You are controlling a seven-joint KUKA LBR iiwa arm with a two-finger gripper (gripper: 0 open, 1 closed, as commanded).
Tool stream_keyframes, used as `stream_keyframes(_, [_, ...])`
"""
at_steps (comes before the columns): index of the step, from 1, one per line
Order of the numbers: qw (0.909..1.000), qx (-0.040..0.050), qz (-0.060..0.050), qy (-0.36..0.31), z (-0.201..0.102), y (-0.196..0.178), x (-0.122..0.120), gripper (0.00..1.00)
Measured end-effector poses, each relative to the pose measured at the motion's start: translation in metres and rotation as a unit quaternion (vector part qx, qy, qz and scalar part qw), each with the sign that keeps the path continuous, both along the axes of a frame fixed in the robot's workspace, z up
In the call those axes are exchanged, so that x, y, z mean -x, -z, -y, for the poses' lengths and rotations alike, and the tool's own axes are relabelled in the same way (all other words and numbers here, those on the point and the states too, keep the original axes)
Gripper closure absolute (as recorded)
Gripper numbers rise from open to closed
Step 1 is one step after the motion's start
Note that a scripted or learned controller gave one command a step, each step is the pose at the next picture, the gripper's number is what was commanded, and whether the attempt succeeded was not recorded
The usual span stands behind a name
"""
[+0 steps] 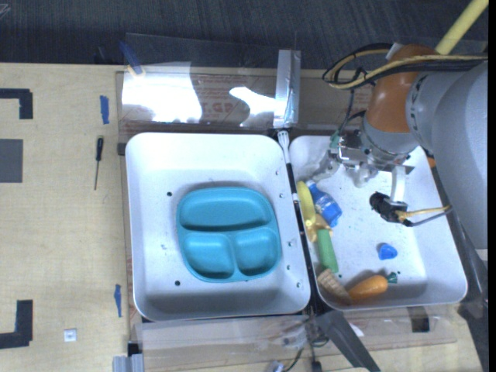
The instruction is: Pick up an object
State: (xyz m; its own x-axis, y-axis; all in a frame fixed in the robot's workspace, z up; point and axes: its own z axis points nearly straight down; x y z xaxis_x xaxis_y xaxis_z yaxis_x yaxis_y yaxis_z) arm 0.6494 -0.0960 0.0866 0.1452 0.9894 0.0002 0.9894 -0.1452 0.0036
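The counter (54, 231) at the far left is pale, wood-grained board with a short strip of blue tape (104, 108) stuck near its 11 o'clock corner. The left bin (155, 149) is a shallow, smooth white tub with rounded corners. At its centre lies a glossy turquoise plate (229, 232), a rounded rectangle moulded into three compartments (one long one at 12 o'clock, two smaller ones below).

The right bin (446, 281) is the same white shell, and the loose things crowd its 9 o'clock wall. A slim yellow piece (304, 200), smooth and slightly curved, lies along that wall. Touching its right side is a blue crumpled packet (326, 208). Below them lies a matte green cylinder (326, 251), and at its lower end a tan, bristly or woven lump (330, 282) (I cannot tell which). An orange carrot shape (368, 287), tapered and smooth, rests against the 6 o'clock wall, and a small blue chunk (387, 250) lies alone on the bare floor.

The hand (377, 178), of metal, is over the bin's 12 o'clock part. I cannot tell whether it is wide or narrow. From it, the packet is near at 8 o'clock. The chunk lies at 6 o'clock, with the carrot shape beyond it and well apart from the hand.
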Motion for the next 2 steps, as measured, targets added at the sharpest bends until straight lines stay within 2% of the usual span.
stream_keyframes(1, [0.9953,0.0000,0.000,-0.097,-0.005,-0.001,0.039,0.00])
stream_keyframes(2, [1.0000,-0.0005,0.000,0.006,0.007,-0.001,0.062,0.00])
